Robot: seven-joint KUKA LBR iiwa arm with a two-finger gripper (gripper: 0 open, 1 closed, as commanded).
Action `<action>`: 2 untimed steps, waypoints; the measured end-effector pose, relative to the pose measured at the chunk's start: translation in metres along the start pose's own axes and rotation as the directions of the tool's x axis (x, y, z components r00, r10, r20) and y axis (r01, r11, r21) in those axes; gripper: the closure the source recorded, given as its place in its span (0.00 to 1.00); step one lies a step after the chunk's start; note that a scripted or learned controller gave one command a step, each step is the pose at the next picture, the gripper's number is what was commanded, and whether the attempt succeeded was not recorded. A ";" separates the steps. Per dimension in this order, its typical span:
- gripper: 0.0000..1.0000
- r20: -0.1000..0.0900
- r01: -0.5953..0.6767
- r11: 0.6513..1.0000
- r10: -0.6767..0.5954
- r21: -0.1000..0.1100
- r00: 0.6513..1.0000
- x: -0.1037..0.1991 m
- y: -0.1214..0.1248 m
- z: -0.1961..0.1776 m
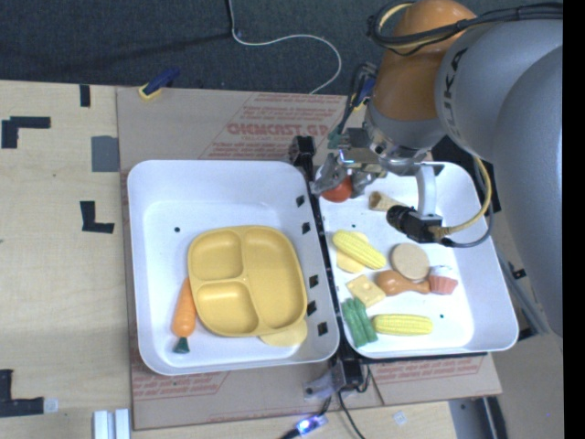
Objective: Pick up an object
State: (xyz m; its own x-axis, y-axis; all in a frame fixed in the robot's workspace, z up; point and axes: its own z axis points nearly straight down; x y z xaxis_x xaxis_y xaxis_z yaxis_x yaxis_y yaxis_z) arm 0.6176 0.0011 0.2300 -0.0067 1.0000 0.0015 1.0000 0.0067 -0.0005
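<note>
Arm [475, 71]: smooth grey, orange band.
Left bin [151, 245]: glossy yellow 3-compartment plate [247, 277], tapered carrot [184, 311].
Right bin [489, 323]: ridged corn [402, 324].
Gripper [336, 183]: over far-left corner, metal fingers pinching a red object [337, 191].

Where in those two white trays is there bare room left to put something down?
Left bin: bare floor between its back wall and the yellow plate. Right bin: a bare strip along the right wall, beyond the corn cob. Its middle is crowded with toy food, and the gripper hangs over its back-left corner.

Toy food [388, 282] is crowding the right bin's [475, 337] near half; the yellow tray [247, 277] is filling the left bin's [151, 199] middle.
</note>
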 end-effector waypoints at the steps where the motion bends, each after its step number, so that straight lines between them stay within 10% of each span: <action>1: 1.00 0.002 -0.005 1.000 0.005 0.004 1.000 0.011 -0.003 0.017; 2: 1.00 0.002 -0.005 1.000 0.005 0.001 1.000 0.012 0.003 0.015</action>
State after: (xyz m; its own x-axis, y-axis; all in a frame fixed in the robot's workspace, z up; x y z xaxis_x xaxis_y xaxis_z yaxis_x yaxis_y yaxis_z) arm 0.6203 0.0131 0.2153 -0.0016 1.0000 -0.0002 1.0000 0.0016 -0.0014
